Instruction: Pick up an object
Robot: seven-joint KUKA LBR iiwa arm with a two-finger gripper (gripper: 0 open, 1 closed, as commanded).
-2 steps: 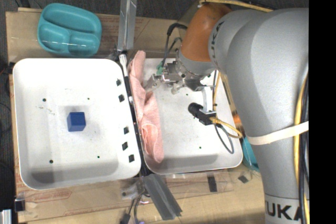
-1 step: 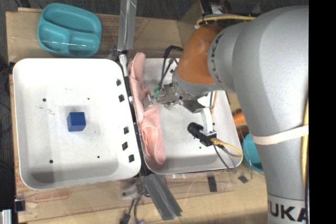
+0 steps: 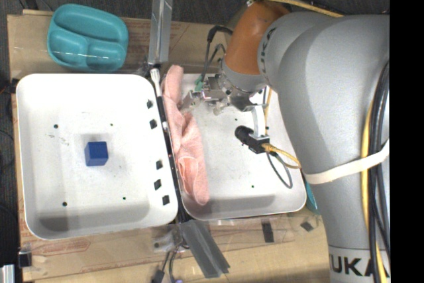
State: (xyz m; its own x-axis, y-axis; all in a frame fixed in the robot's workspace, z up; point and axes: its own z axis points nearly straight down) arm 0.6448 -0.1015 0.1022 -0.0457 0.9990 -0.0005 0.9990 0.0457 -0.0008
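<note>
cube (image 3: pixel 97 153) in left bin (image 3: pixel 40 103) | cloth (image 3: pixel 185 142) along right bin's (image 3: pixel 232 205) left wall

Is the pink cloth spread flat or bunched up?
Bunched up. The pink cloth lies crumpled in a long strip against the left wall of the right bin, with folds along it.

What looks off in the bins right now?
The pink cloth is bunched along the right bin's left wall, its top edge riding up onto the divider rather than lying flat. The blue cube sits squarely in the left bin. Nothing looks spilled or damaged.
</note>
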